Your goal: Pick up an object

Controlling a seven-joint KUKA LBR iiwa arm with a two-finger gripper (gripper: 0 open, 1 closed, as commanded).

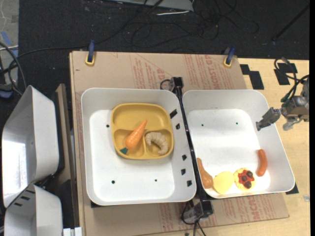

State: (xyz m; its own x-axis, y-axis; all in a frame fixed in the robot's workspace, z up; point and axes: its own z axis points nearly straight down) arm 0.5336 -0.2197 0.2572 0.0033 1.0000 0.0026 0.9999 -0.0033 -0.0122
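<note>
1. The gripper [278, 118] is hanging at the right bin's [221, 102] right rim, its two dark metal fingers spread apart with nothing between them.
2. A smooth, glossy sausage [262, 162] is lying near that bin's right wall, below the gripper and apart from it.
3. A round yellow disc [224, 181], a small pizza-like piece with dark red toppings [244, 178] and a tapered brownish drumstick [204, 173] are sitting along the front wall.
4. In the left bin [98, 181], a yellow divided plastic plate [123, 114] is holding an orange carrot [136, 134] and a curled, pale shrimp [158, 141].
</note>
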